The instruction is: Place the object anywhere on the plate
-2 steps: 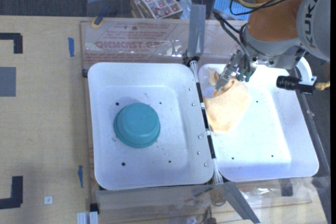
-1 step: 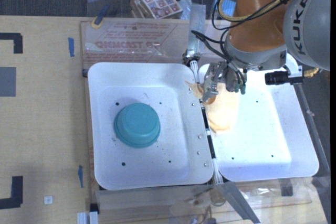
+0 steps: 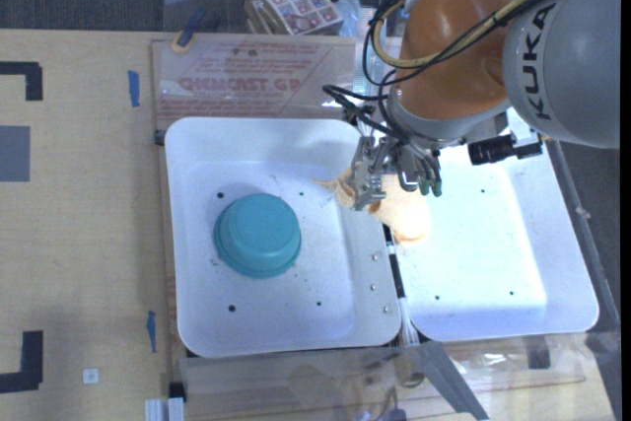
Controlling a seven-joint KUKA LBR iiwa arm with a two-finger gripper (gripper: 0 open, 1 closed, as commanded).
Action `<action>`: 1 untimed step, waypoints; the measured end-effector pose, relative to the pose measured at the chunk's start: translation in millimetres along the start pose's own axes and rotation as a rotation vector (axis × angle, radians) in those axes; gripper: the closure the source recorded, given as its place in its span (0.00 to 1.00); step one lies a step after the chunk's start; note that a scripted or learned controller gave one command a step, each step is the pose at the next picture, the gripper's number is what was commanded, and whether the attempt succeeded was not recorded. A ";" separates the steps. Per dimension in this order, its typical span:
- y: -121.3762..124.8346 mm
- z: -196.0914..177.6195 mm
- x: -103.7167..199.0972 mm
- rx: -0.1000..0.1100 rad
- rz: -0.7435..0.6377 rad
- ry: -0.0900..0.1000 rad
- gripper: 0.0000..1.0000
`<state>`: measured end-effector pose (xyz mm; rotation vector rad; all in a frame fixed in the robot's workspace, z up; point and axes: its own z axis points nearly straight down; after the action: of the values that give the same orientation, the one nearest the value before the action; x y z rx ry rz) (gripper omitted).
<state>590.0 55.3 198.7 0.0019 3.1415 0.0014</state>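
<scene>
One pale yellow-orange soft object (image 3: 406, 212) at the bins' shared rim beneath the gripper (image 3: 380, 184), finger state indeterminable; transport step, next needing carriage leftward onto the teal plate (image 3: 258, 234).

The light is bright and comes from above. The right bin (image 3: 513, 251) shines so white that its floor looks washed out, with glare near the arm (image 3: 463, 54). The left bin (image 3: 197, 163) is a bit greyer, and the arm throws a soft shadow on its far wall. The teal plate (image 3: 258, 234) has a small dark shadow under its edge. The picture is a little fuzzy and grainy. The floor at the top looks dim.
</scene>
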 end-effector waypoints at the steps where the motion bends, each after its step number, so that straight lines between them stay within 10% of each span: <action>1: 55.0 -14.2 14.6 -0.002 -0.004 -0.003 1.00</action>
<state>575.4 110.3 213.0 -0.0044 3.1384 0.0038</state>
